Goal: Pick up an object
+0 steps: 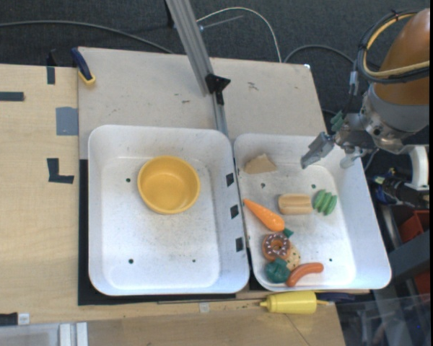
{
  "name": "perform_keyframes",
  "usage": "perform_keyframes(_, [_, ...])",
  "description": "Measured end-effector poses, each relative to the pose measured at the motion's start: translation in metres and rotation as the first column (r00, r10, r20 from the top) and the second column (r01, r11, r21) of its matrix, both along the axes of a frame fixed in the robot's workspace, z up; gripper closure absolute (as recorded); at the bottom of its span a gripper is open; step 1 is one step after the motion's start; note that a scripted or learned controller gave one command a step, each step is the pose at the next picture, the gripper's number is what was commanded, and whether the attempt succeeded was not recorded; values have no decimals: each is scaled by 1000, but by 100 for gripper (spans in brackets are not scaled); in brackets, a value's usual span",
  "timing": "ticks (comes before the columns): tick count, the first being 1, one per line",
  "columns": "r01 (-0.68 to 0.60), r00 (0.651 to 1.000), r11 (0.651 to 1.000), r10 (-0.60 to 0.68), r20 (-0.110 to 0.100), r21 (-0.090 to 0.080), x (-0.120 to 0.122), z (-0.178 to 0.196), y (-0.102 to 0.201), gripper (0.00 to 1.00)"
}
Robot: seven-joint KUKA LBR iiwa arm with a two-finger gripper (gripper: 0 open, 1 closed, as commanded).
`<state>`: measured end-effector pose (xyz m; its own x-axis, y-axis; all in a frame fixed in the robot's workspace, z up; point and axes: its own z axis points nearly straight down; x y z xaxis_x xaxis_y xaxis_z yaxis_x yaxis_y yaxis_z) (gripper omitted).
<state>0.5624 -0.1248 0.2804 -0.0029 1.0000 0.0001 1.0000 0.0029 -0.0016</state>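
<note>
Gripper (330,148) is spread, nothing held, poised over the right bin (368,215) beyond the bread wedge (259,164), likely for descent.

A pale wooden bench top (22,215) stands on dark carpet (289,6) crossed by cables (260,20).

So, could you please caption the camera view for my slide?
Gripper open over the right bin's far edge; yellow bowl sits in the left bin.

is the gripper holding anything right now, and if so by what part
Nothing is held. The gripper hangs open over the top of the right bin, with no object between its fingers; the bread wedge lies apart from it.
</note>
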Motion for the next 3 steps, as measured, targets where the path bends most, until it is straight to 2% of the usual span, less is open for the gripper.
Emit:
perform_keyframes(1, [0, 1000, 1000, 0, 0, 0, 0, 0, 0, 0])
perform_keyframes(3, [2, 1000, 1000, -2, -6, 0, 7, -114, -11, 0])
